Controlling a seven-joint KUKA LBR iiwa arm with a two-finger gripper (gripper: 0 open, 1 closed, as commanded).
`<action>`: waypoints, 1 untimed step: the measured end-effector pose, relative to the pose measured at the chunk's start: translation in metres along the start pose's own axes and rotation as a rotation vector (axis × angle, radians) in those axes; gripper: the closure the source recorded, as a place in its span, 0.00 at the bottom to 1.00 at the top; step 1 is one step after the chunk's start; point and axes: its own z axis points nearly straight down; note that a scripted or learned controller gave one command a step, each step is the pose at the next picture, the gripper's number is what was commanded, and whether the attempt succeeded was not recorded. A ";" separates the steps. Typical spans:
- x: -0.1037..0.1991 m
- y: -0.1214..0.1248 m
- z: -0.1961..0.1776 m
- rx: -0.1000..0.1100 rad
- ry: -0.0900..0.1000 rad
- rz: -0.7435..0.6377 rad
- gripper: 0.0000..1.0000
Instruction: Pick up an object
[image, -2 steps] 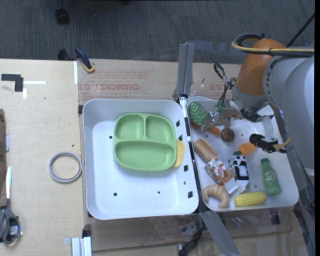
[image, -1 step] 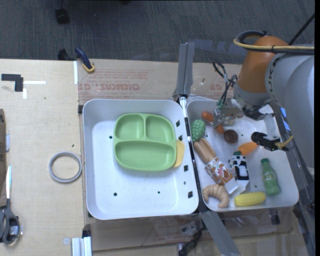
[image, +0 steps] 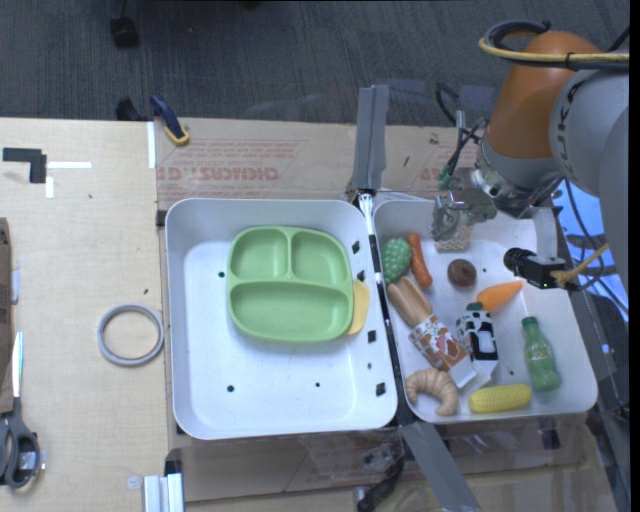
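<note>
The left white bin (image: 190, 330) holds a green three-compartment plastic plate (image: 290, 283). The right white bin (image: 575, 325) is crowded: green knobbly vegetable (image: 397, 257), bread roll (image: 408, 297), croissant (image: 434, 390), yellow corn cob (image: 500, 398), green bottle (image: 540, 353). The claw (image: 452, 222) hangs over that bin's far end above a speckled tan block (image: 452, 234); whether it grips cannot be told. Likely risk: the block sits close to the wall, so a finger may strike the rim or slip.
</note>
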 end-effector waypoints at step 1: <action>0.000 0.000 0.001 0.001 0.000 0.000 0.00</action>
